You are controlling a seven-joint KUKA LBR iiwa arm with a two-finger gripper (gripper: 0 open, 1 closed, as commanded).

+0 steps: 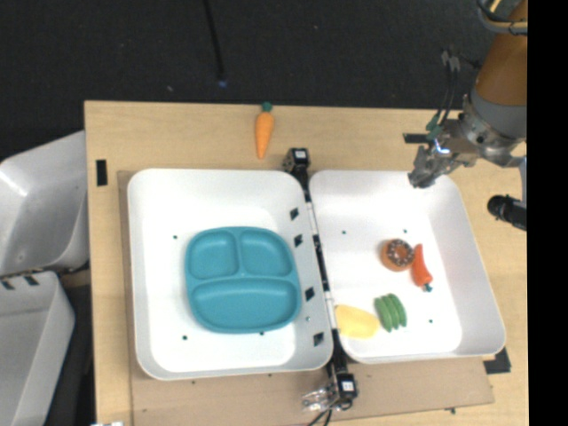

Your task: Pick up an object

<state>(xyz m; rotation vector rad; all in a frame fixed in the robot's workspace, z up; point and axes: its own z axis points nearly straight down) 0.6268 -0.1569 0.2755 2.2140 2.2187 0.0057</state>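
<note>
The right bin holds a brown round toy, a red-orange chili-like piece, a green ridged piece and a yellow piece. My gripper hangs over the bin's far right corner, well above and behind these toys, with nothing seen in it. The arm with its orange band comes in from the upper right.
The left bin carries a blue divided plate. An orange toy carrot lies on the wooden bench behind the bins. A small black clip sits at the seam between the bins. A white object stands at far left.
</note>
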